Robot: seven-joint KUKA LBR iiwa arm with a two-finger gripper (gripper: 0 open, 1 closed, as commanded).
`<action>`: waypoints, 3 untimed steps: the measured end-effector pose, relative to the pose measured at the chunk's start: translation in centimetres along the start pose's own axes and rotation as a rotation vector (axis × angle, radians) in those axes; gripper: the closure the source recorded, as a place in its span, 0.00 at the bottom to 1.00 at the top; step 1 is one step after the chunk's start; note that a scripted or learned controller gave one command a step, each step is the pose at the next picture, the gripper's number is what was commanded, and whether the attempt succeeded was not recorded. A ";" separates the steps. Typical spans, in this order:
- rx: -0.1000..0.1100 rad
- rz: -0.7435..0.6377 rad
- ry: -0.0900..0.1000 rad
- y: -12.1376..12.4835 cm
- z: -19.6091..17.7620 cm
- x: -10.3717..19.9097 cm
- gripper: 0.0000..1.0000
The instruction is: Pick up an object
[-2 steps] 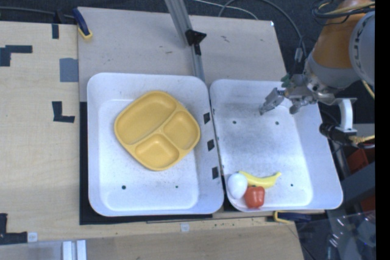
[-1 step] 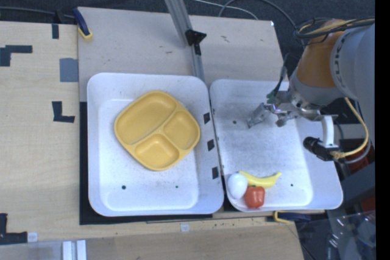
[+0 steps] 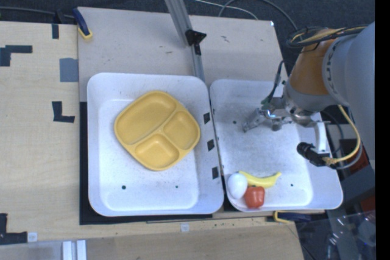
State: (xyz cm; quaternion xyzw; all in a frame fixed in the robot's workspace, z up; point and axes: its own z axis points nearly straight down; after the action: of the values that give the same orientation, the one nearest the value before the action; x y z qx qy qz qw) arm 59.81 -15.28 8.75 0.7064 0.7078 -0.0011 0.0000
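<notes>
Your gripper [image 3: 251, 124], fingers apart over the right bin [image 3: 317, 192], hangs far from banana [image 3: 263, 179], egg [image 3: 236, 186], tomato [image 3: 255, 196]; 1 yellow tray [image 3: 157, 130] left.

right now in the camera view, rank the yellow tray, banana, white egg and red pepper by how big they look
1. yellow tray, by far the largest
2. banana
3. and 4. white egg and red pepper look about alike, too close to rank
</notes>
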 end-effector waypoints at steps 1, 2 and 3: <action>0.000 -0.001 0.002 0.0 -1.1 0.1 1.00; -0.006 0.001 0.000 -0.1 -7.3 -0.4 1.00; -0.007 -0.001 0.000 0.2 -13.4 0.3 1.00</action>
State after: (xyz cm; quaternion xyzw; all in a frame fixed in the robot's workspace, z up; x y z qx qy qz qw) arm 59.98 -14.95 22.15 0.7062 0.7080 0.0014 0.0023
